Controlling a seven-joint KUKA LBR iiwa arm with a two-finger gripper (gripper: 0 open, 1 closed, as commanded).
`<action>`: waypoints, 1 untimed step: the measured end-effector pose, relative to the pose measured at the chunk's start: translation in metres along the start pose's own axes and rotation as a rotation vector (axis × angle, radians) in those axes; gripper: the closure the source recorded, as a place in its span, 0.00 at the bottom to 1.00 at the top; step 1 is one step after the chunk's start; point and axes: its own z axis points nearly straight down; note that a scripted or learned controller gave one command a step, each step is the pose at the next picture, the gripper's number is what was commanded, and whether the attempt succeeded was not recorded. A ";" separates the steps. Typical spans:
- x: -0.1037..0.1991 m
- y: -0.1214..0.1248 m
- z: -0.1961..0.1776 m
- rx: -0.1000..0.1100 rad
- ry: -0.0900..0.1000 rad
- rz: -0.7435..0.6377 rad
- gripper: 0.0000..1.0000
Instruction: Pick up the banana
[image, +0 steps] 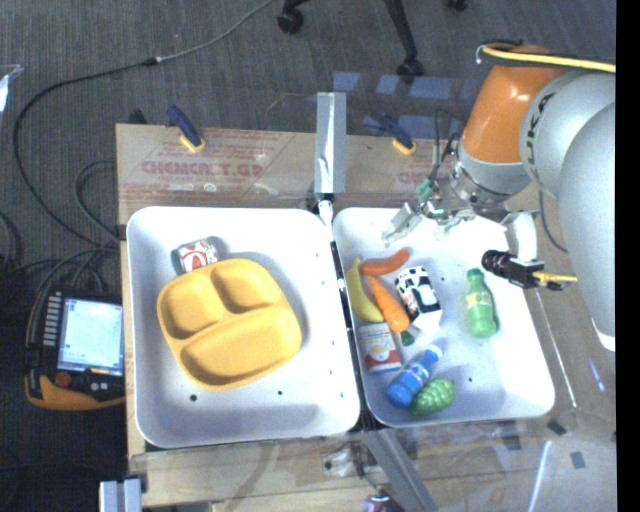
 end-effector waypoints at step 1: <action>0.009 -0.041 0.074 -0.017 -0.011 -0.325 0.00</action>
